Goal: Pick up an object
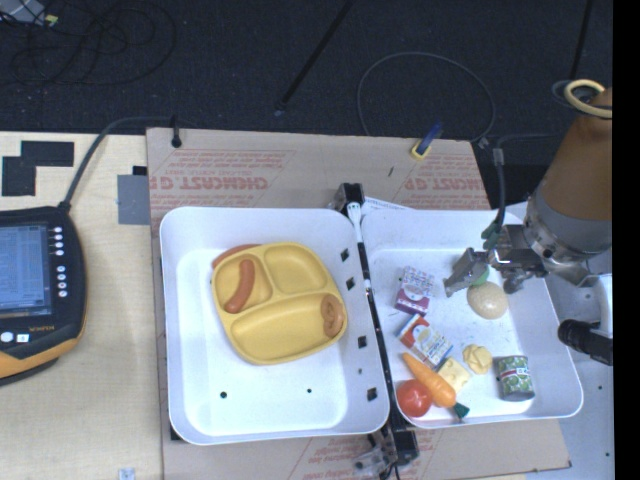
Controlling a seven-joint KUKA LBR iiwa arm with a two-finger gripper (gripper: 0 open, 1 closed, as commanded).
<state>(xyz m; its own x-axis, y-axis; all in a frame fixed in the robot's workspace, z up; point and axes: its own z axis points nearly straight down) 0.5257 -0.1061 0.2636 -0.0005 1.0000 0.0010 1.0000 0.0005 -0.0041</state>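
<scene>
From my remote seat, a fair bit is hard to read here. The arm (580, 183) comes in from the right and gets cut off at the frame edge, and its grey-and-orange bulk covers the far right corner of the right bin (555, 408). The gripper (487, 273) is low over that bin, and its dark metal parts blur together; I can't tell how it's set, or whether it's actually got anything.

Right under it, touching or nearly so, sits a pale egg-shaped thing (488, 300). Its top edge is tucked beneath the gripper hardware, so I only see the lower part. What shows is roundish, with the long axis running roughly left-right, maybe tilted a bit; no clear pointing end.

Left of the gripper is a small purple-and-white carton (414, 291). Below-left there's a red-and-white packet (428, 341), then a carrot (432, 378) lying diagonally with its green end toward the lower right, and a tomato (414, 398) just beside it. Below the gripper: a small yellow lump (477, 357) and a green-labelled can (513, 376), label unreadable.

Well off to the left, in the other bin (190, 388), a yellow divided plate (285, 303) holds two sausages (242, 285).
</scene>
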